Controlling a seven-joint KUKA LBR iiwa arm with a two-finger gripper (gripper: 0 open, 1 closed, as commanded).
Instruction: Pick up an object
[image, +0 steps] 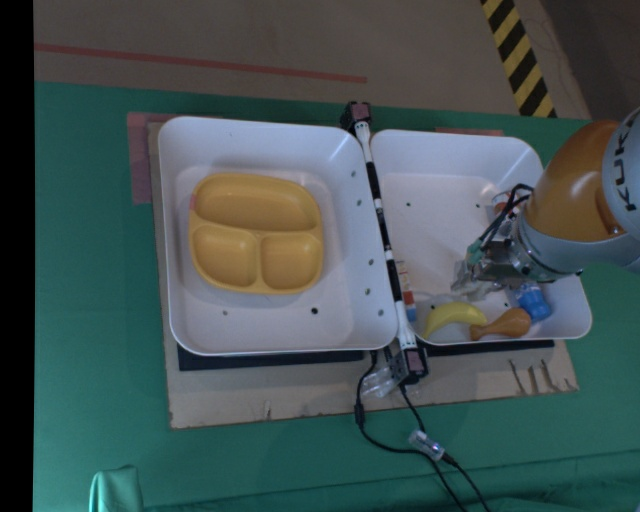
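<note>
My pincer (478, 275) hangs low in the right bin (440, 160); I cannot tell its grip. The banana (452, 317) at six o'clock, beside the drumstick (503, 324), could roll aside.

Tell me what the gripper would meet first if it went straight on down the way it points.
Probably the bare floor of the right bin. The gripper points down just above the banana, which lies slightly nearer the front wall, so a brush with it is possible; depth is unclear from this slant.
</note>
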